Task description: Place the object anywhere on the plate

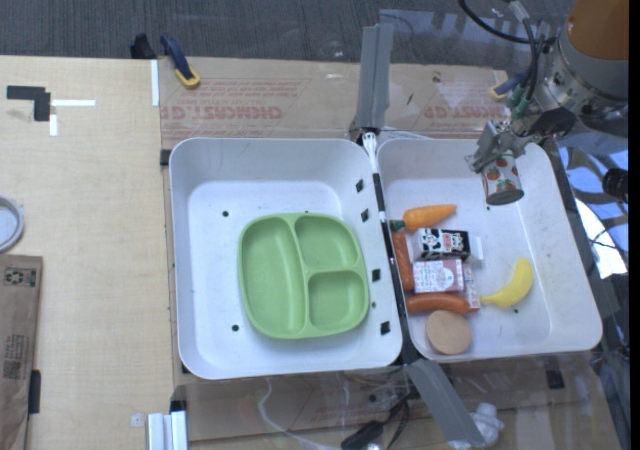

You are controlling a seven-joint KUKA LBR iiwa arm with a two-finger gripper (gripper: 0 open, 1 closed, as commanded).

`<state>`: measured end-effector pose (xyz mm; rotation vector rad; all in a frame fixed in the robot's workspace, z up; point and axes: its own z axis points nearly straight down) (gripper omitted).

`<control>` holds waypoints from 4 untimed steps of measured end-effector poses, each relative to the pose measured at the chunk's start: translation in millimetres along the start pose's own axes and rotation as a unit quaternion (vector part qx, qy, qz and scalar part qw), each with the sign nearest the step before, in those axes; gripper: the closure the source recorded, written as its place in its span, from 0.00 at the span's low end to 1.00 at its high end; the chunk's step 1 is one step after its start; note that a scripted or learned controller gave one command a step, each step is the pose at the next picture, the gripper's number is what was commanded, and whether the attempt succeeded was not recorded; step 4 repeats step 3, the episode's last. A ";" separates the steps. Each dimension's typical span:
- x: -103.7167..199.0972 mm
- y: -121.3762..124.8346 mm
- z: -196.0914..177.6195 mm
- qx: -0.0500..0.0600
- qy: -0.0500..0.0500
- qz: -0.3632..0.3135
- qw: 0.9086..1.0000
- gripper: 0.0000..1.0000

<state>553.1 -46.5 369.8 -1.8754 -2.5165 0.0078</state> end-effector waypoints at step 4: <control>126.1 34.7 181.4 0.001 0.000 -0.024 1.000 0.00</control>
